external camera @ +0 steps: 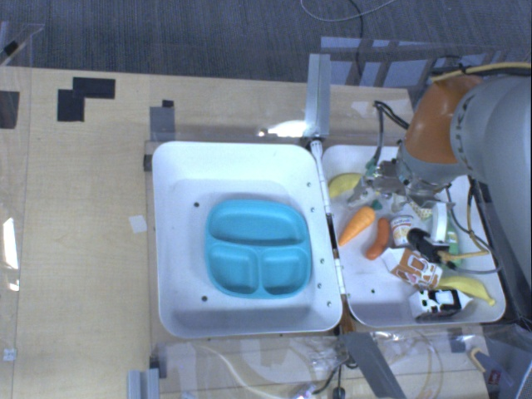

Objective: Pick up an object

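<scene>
Claw [391, 191] hovers at right of frame, grip state unclear; better descend straight over the toy carrot [357, 224], avoiding the sausage [381, 238].

The left white bin [170, 223] holds a blue sectioned tray [258, 248], lying flat near its centre, one long compartment toward twelve o'clock and two smaller ones toward six. A thin cable [349, 11] loops on the dark floor toward twelve o'clock, beyond the wooden bench [75, 223]
</scene>
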`<action>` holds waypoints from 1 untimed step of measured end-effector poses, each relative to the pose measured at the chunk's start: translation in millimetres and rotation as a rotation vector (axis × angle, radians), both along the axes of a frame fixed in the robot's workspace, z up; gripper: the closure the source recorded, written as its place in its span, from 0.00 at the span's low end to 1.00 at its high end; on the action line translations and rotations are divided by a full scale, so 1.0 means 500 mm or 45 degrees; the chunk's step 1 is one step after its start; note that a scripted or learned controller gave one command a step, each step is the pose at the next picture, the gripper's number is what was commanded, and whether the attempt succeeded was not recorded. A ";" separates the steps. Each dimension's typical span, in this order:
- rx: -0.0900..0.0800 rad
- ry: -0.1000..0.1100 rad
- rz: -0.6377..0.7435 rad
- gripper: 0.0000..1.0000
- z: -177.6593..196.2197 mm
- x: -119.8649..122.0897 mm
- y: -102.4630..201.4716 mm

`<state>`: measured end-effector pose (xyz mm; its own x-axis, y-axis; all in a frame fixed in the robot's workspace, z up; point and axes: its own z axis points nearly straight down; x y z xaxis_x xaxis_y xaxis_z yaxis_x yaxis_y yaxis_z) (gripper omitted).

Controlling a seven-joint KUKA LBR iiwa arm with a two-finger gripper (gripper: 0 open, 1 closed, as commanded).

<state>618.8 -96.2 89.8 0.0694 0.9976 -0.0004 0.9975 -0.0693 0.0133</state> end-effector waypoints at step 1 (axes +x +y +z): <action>-0.001 -0.002 0.102 0.00 0.002 -0.095 0.013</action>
<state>571.1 -89.9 90.8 -0.0103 0.9999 -0.0011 0.9998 0.0104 0.0152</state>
